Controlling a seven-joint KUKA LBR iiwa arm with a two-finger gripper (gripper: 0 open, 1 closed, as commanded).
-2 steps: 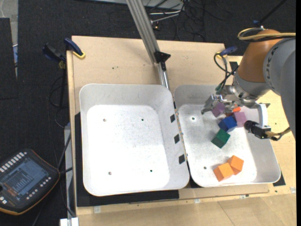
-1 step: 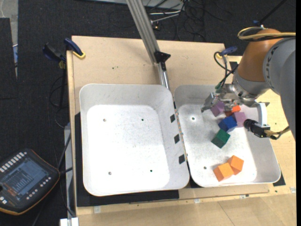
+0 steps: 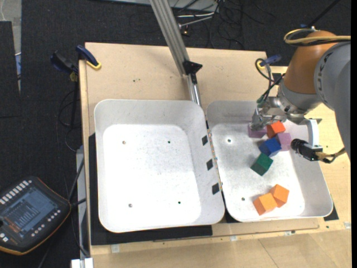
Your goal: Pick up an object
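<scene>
Over in the right bin, toward its far edge, your gripper is down low right at a little purple block. Honestly can't tell from this angle whether it's spread or closed, or if it has anything; the wrist blocks the view.

Using that purple block as the landmark: an orange block sits just to its right, with a pale pink block right beside that. A blue block is just nearer the camera and to the right, nearly touching the orange one. A green block sits a bit further toward the camera. Two more orange blocks are well apart from it, at the bin's near side, touching each other. The left bin is on the other side of the divider.

My guess on handling: these look like small rigid blocks, wood or foam, so light, stiff, not fragile. Flat faces should give you decent grip, nothing slippery-looking. Squeeze across two opposite flat sides, not corner to corner, or it'll twist out.

The catch is the crowding. The purple, orange, pink and blue ones are bunched up, so a finger may land on a neighbour. If you want an easy one, the green block has open space around it.
</scene>
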